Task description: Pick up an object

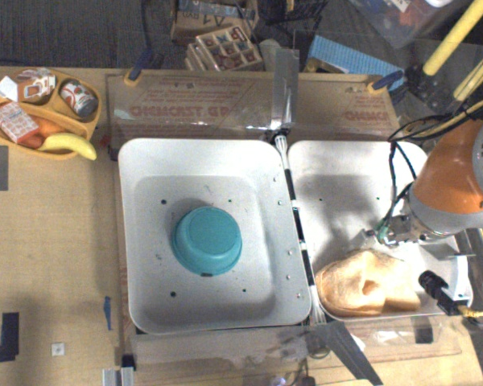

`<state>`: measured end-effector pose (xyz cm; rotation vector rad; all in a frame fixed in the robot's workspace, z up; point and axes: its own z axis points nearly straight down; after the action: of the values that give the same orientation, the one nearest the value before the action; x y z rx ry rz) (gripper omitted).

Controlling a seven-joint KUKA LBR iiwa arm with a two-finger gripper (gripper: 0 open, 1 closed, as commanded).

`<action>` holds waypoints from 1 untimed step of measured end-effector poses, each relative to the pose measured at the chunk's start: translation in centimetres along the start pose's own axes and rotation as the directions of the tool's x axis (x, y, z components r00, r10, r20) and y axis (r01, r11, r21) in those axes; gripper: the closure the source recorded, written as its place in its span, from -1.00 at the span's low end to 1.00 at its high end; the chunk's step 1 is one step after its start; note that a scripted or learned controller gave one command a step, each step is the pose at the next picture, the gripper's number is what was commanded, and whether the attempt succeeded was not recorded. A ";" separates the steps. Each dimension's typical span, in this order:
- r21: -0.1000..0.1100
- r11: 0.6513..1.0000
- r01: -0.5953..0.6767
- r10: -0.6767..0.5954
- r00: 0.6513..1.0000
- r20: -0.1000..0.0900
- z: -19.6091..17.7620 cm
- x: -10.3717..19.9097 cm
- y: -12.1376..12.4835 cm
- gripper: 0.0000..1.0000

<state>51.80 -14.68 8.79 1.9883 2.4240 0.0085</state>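
Bread in right bin | jaws just above it

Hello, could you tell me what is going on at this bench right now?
A grey and orange robot arm reaches in from the right, its claw low in the right bin, just above a tan bread-like object at the bin's near edge. A teal bowl sits upside down in the left bin.

Two white bins; one teal bowl; one bread loaf.
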 end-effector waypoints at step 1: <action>0.001 0.983 0.183 -0.183 0.983 0.002 0.0 -0.3 6.5 -1.00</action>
<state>58.22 -13.73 8.81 1.7566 2.5955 0.0044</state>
